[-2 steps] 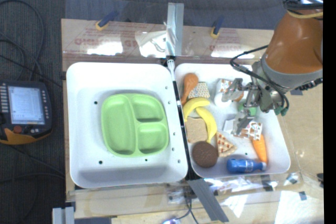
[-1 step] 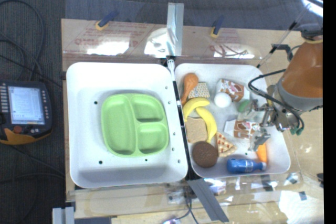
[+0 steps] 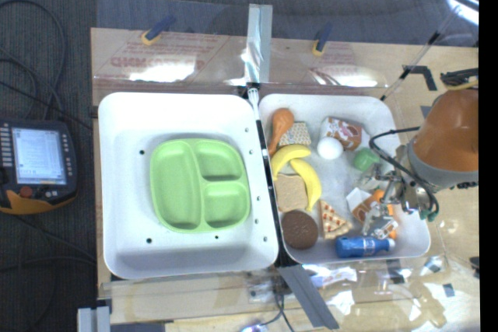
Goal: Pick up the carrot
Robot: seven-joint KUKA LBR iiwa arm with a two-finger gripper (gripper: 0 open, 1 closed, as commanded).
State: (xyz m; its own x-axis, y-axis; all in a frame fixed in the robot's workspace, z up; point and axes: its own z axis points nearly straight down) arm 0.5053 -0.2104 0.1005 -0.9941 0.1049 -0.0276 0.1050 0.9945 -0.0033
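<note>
An orange tapered piece that looks like the carrot lies at the back left corner of the right bin, against the divider wall. My gripper is low over the front right of that bin, well to the right of the carrot and apart from it. A small orange piece lies right beside the gripper; what it is stays unclear. The arm's orange band hangs over the bin's right wall.
The right bin also holds a banana, a white egg, a green piece, a brown cookie, a pizza slice and a blue can. A green divided plate sits in the left bin.
</note>
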